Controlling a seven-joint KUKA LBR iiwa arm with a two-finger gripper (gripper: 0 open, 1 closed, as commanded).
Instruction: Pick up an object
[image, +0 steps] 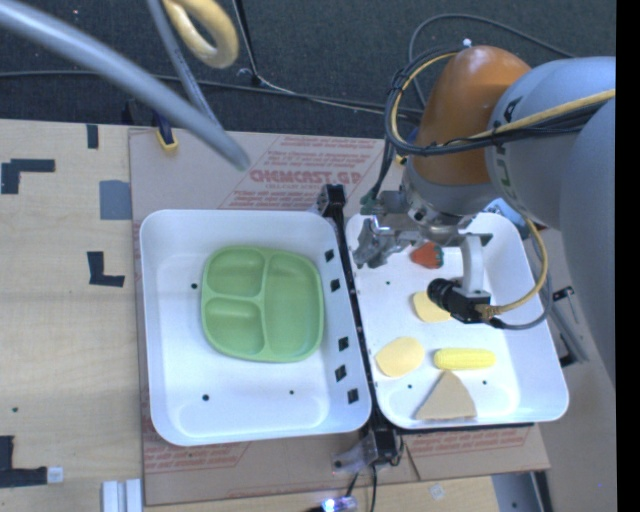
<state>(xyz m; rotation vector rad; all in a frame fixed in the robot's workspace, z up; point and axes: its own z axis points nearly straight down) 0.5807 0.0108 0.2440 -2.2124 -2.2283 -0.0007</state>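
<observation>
In the right bin (520, 400) lie several small items. A red piece (428, 257) sits at the back, partly hidden under my gripper (422, 246), which hangs low right over it. Whether the red piece is held cannot be made out. Nearer the front are a pale yellow piece (430, 309), a yellow oval (399, 356), a corn cob (464, 358) and a tan wedge (446, 400). The orange wrist band (470, 110) and grey arm cover the bin's back right corner.
The left bin (170, 390) holds a green divided plate (264, 303). A black-clipped divider (340, 300) separates the two bins. A black cable fitting (455, 298) dangles from the wrist over the pale yellow piece. Cardboard lies under both bins.
</observation>
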